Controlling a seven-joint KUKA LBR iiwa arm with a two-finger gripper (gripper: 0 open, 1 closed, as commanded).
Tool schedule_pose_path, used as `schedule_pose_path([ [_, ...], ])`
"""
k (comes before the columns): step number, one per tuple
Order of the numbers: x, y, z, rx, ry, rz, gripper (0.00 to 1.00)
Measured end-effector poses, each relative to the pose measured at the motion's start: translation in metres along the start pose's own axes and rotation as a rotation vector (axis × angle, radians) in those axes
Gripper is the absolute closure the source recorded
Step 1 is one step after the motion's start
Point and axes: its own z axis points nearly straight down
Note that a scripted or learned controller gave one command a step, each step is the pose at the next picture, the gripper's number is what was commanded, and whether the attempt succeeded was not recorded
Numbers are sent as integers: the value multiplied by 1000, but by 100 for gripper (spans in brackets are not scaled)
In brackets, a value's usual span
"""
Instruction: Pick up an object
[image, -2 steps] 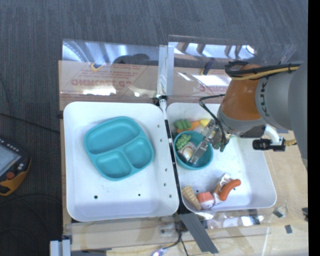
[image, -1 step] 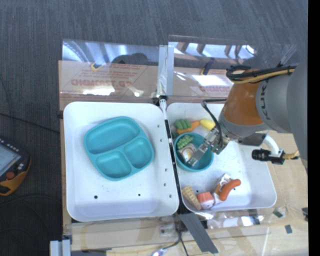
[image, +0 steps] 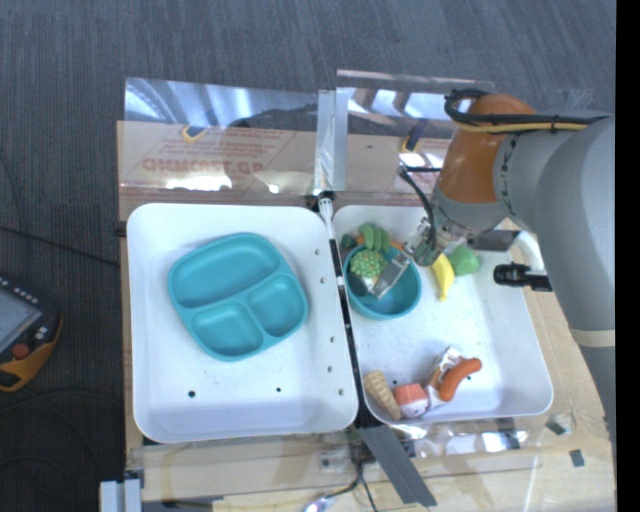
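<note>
Toy food is piled in a small teal bowl (image: 385, 290) at the near-left of the right bin (image: 500, 350): a green-and-yellow corn-like piece (image: 366, 264) lies inside it. The gripper (image: 392, 272) is lowered over the bowl's rim; how far the jaws stand apart cannot be told. Reddish lettering on the cardboard (image: 210, 165) behind the bins cannot be read.

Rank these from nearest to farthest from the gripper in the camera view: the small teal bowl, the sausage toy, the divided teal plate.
1. Small teal bowl, right bin, directly under the gripper.
2. Sausage toy, right bin, front.
3. Divided teal plate, left bin.
</note>
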Motion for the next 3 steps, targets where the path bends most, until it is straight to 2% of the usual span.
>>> schedule_pose_path([
  [1,10,-21,-2,-34,-31,32,0],
  [2,6,-19,-18,-42,-49,32,100],
  [3,15,19,-152,-28,-22,127,100],
])
